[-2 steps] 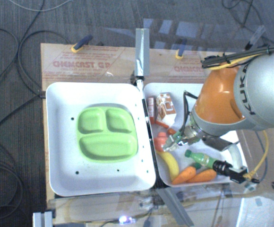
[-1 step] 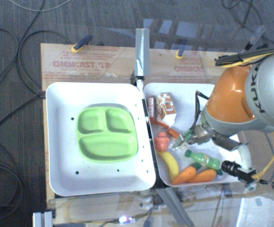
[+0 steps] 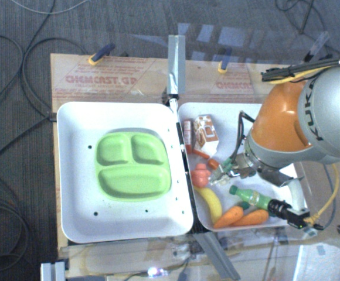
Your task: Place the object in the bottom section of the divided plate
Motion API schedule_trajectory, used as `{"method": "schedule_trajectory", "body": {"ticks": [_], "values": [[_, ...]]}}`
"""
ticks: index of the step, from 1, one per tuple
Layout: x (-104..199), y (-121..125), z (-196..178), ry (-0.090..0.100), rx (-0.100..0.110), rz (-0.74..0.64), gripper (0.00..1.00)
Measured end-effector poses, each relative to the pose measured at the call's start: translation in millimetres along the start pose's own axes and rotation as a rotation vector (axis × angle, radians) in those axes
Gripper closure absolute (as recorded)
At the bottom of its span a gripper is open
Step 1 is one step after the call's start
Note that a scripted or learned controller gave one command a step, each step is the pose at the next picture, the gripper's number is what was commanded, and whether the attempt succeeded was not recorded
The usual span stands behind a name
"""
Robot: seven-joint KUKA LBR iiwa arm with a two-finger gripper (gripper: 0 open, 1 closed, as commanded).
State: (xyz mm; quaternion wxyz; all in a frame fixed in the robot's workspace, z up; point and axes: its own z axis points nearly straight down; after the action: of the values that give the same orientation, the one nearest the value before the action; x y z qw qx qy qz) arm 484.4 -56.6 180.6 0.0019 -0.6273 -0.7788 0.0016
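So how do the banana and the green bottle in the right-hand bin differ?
The banana is yellow, curved and bare, while the green bottle is straight and see-through green, with a darker cap at one end. The banana lies near the bin's left wall, running down toward the carrots; the bottle lies further right, just below the gripper. Both lie flat in the right bin.

The plate (image 3: 133, 167) lies in the left bin (image 3: 76, 215). The right bin (image 3: 217, 111) holds a carton (image 3: 205, 132), banana (image 3: 210, 202), carrots (image 3: 240, 216) and bottle (image 3: 251, 197).
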Motion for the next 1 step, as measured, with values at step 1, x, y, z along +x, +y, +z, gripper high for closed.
{"method": "schedule_trajectory", "body": {"ticks": [1], "values": [[23.7,5.2,0.0,-0.001,0.001,-0.183,1.0]]}}
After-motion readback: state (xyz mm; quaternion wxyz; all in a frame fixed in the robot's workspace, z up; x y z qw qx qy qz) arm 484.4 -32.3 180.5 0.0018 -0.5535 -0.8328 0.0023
